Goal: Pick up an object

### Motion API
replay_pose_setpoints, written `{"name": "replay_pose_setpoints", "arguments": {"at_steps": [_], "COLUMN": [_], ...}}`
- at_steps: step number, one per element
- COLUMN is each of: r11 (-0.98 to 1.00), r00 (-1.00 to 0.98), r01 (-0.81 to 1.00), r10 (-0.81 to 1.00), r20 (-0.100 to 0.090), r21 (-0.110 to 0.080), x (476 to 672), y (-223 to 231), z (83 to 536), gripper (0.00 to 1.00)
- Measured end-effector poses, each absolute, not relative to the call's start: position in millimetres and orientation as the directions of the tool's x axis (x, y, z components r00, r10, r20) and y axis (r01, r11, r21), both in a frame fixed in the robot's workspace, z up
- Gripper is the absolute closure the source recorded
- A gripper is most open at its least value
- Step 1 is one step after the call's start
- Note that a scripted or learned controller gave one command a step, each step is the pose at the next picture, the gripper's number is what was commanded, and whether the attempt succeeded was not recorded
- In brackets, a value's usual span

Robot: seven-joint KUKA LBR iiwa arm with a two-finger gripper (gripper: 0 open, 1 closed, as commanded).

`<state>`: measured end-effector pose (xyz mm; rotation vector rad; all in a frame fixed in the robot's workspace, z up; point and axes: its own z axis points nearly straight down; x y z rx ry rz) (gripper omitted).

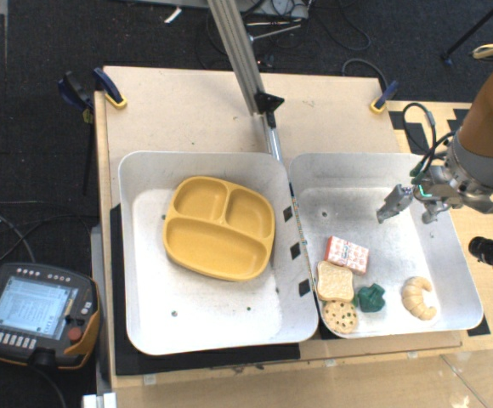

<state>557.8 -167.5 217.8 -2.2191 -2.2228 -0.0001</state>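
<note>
1. The pincer (pixel 411 202) hangs over the upper right part of the right bin (pixel 314 172), its two fingers spread apart with nothing between them.
2. The arm (pixel 484 134) is cut off by the right edge.
3. Below the pincer, well apart, lie a pink carton (pixel 348 254), a bread slice (pixel 335 281), a cookie (pixel 341 315), a green piece (pixel 371 297) hard to identify, and a croissant (pixel 419 297).
4. The left bin (pixel 136 228) holds a yellow divided plate (pixel 219 227).
5. Both bins sit on a pale counter (pixel 187 109); a teach pendant (pixel 34 313) and cables lie on the dark floor (pixel 34 24).
</note>
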Motion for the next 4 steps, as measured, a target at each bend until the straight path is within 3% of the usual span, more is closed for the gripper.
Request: {"name": "replay_pose_setpoints", "arguments": {"at_steps": [2,3,4], "r11": [0.0,0.0,0.001], "r00": [0.0,0.0,-0.001], "r01": [1.0,1.0,1.0], "r10": [1.0,1.0,1.0], "r20": [0.001,0.002,-0.001], "r21": [-0.005,0.006,0.013], "x": [554.3,557.6,559.5], "y": [-171.4,-170.8,-171.5], "z": [129.5,99.4,112.4], "gripper": [0.0,0.0,1.0]}}
